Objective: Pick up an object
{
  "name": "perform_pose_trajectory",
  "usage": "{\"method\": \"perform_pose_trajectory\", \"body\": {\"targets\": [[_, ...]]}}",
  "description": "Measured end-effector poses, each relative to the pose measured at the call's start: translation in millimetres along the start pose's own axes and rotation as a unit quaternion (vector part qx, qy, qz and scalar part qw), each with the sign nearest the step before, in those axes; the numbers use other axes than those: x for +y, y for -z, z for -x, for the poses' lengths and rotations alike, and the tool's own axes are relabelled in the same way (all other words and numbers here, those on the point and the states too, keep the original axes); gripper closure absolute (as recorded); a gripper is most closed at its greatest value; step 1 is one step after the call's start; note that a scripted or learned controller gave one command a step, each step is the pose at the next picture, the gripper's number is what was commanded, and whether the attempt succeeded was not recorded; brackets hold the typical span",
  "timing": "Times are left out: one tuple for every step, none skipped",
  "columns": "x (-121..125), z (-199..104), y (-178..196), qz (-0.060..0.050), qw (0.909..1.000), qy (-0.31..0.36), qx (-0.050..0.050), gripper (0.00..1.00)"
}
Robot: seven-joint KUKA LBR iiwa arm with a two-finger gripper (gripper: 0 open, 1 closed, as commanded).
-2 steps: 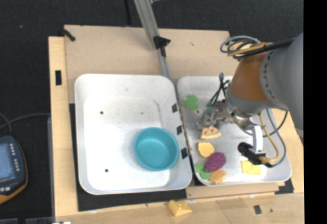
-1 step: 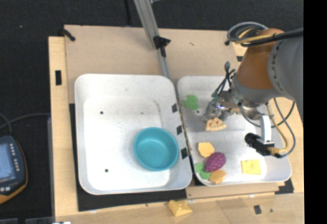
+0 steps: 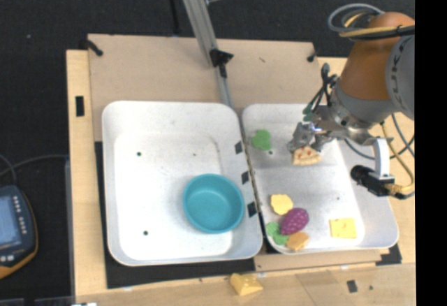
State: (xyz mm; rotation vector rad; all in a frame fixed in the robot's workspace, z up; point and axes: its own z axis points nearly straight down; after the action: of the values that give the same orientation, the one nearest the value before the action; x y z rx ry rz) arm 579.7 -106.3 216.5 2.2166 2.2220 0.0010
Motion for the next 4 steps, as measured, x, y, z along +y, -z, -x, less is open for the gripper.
{"method": "perform_pose_trajectory", "body": {"targets": [[10,2,60,0.003,1.0,0.0,0.0,1.0],[11,3,79,0.0,1.0,0.002,0.001,1.0],[10,-55,79,-0.001,1.0,0.002,0.001,1.0],[6,-106,78,-0.001,1.0,0.002,0.001,1.0]]}}
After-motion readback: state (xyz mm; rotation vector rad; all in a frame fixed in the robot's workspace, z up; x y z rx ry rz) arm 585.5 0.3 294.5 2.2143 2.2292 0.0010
